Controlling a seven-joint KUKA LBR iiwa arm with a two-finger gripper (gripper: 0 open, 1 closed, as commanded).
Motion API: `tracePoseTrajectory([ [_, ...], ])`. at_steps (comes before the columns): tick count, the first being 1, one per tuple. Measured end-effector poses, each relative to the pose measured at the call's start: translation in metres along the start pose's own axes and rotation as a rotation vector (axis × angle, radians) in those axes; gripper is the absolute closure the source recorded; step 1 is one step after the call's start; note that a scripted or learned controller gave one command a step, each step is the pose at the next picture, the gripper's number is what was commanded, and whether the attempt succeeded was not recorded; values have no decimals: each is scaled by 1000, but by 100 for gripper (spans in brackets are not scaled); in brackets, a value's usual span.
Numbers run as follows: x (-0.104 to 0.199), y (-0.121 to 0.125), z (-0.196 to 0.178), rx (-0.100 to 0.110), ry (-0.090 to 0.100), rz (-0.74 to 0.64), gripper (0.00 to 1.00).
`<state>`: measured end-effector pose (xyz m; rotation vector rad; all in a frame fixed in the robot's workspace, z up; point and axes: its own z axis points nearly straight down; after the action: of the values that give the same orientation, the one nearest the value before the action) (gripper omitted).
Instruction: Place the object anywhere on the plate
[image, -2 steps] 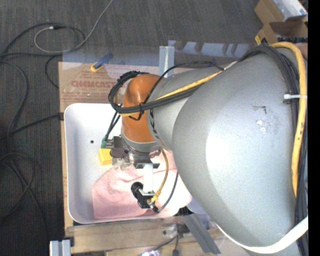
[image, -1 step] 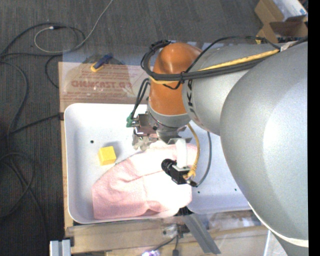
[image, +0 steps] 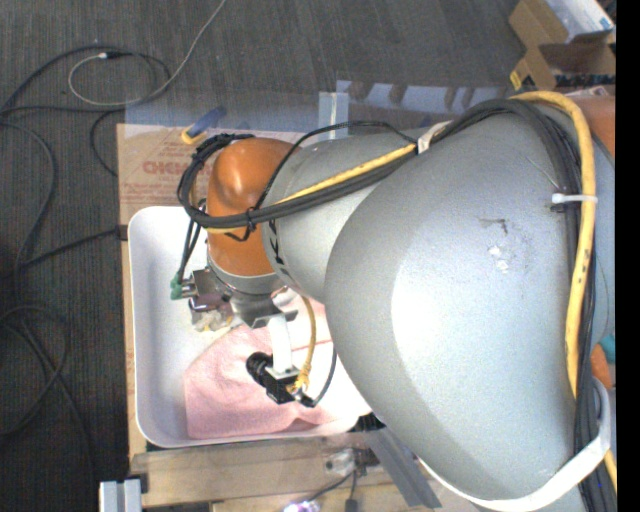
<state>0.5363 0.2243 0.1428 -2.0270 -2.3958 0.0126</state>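
pink cloth (image: 225, 395) is lying rumpled along the near edge of the white bin (image: 150, 300); gripper (image: 212, 312) is hanging mid-bin over the cloth's far end, honestly can't tell if it's spread or pinching; brown cardboard (image: 150, 165) is poking out past the far edge

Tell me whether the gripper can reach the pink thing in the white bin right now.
Probably yes. The gripper hangs over the white bin, just beside the upper edge of the pink thing, and nothing visible lies between them. The arm hides its right side.

Grey arm (image: 470, 300), orange wrist band (image: 245, 182), yellow cable (image: 578, 280)
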Motion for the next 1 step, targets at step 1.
tracePoseTrajectory([
  [1, -25, -9, -3, -2, -1, -334, 100],
])
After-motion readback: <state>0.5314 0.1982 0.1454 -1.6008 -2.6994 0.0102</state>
